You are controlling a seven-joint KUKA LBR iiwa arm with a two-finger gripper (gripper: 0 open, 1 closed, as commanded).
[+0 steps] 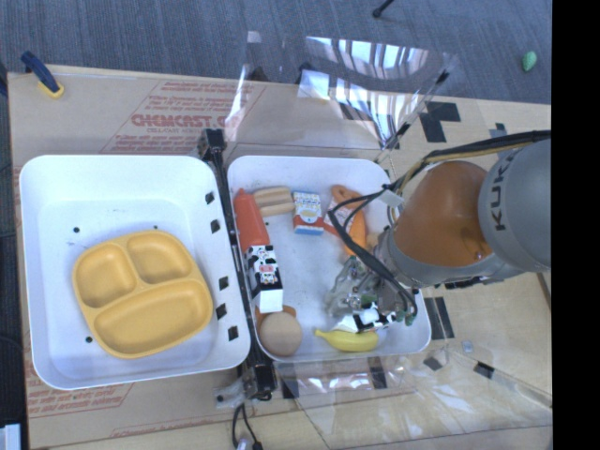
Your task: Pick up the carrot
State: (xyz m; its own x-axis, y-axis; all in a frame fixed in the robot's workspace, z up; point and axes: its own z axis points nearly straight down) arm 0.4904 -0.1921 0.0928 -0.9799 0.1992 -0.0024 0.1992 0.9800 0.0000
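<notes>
Carrot (pixel 250 221) lies lengthwise along the right bin's (pixel 309 169) left wall; tool (pixel 361 300) state unclear.

Item inspected: one carrot (pixel 249 221), orange-red, long and tapering slightly. It lies flat in the right-hand bin (pixel 309 169), hard against that bin's left wall and running parallel to it. The upper end sits just beside a tan bread roll (pixel 274 200). The lower end meets a black-and-white patterned carton (pixel 264 275), which lies in line with it. The surface appears whole, and nothing rests on top of it.
</notes>
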